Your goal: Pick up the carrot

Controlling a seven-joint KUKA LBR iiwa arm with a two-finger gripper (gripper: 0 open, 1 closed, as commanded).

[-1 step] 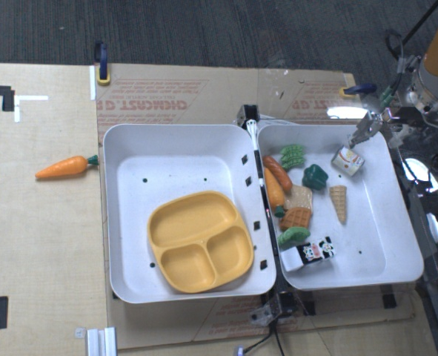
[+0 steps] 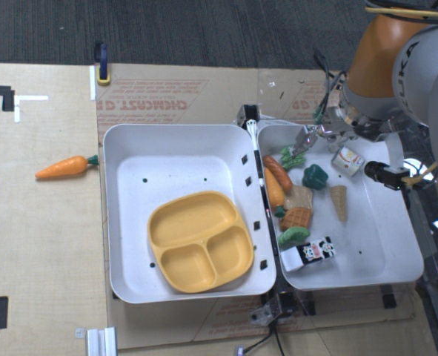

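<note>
One carrot (image 2: 64,167), orange with a green stem end, lies on the bench left of both bins. A second orange carrot-like piece (image 2: 274,190) rests against the left wall of the right bin, beside a reddish sausage (image 2: 278,173). My gripper (image 2: 307,135) hangs over the far left corner of the right bin, just above a leafy green piece (image 2: 291,158). It is a short way from the orange piece in the bin and far from the carrot on the bench. Nothing shows in its grasp.
The left bin (image 2: 130,199) holds a yellow divided plate (image 2: 200,239). The right bin (image 2: 382,258) holds a green pepper (image 2: 315,175), a cone (image 2: 339,201), a waffle (image 2: 296,217), a milk carton (image 2: 315,252) and a small can (image 2: 347,160).
</note>
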